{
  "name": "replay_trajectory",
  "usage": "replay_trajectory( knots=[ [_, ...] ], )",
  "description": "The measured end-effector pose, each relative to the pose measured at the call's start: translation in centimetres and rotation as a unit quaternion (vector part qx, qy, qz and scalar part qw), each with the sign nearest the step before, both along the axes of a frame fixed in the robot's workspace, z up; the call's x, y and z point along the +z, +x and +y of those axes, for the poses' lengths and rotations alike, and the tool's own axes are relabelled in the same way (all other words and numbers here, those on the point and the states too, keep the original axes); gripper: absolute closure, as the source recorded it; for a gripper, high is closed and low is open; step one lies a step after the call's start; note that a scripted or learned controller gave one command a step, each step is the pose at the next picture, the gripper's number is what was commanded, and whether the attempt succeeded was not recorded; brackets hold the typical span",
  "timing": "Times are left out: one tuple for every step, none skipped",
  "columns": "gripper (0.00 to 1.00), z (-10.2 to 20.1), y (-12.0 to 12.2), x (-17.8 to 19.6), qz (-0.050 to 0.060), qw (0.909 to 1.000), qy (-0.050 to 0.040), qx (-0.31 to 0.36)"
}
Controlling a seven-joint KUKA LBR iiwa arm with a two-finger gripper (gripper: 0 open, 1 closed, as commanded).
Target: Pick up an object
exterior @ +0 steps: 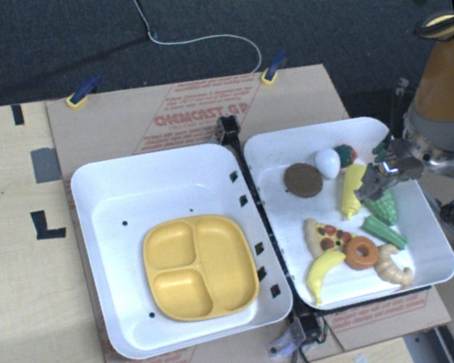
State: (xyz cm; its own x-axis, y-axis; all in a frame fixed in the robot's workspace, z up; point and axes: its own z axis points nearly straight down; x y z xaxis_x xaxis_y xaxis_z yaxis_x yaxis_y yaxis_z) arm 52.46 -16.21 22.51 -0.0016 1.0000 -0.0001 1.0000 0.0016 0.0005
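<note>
Over right shallow white plastic bin (446,261), w/ dark two-finger gripper (377,184) hung low just above ridged green plastic veg (384,209) beside yellow plastic corn cob (350,187), probably lined up for a grab, jaw state can't tell, yellow three-section plastic plate (199,266) parked in left bin (99,242).

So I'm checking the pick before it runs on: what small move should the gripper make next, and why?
Probably a short drop straight down. The gripper hangs over the right bin's far side, just above the green toy and beside the corn, with nothing seen between its fingers. Lowering there would likely bring them around the green toy.
</note>
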Motion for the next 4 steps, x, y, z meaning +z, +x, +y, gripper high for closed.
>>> replay_trajectory(
  knots=[
    [1.00,5.7,3.0,-0.2,0.001,1.0000,0.0012,0.003],
    [1.00,11.4,5.0,0.5,0.000,1.0000,0.0012,0.003],
    [1.00,15.8,7.3,1.1,0.000,1.0000,0.0009,0.003],
    [1.00,20.8,9.2,-0.4,0.001,1.0000,0.0005,0.002]
  ],
)
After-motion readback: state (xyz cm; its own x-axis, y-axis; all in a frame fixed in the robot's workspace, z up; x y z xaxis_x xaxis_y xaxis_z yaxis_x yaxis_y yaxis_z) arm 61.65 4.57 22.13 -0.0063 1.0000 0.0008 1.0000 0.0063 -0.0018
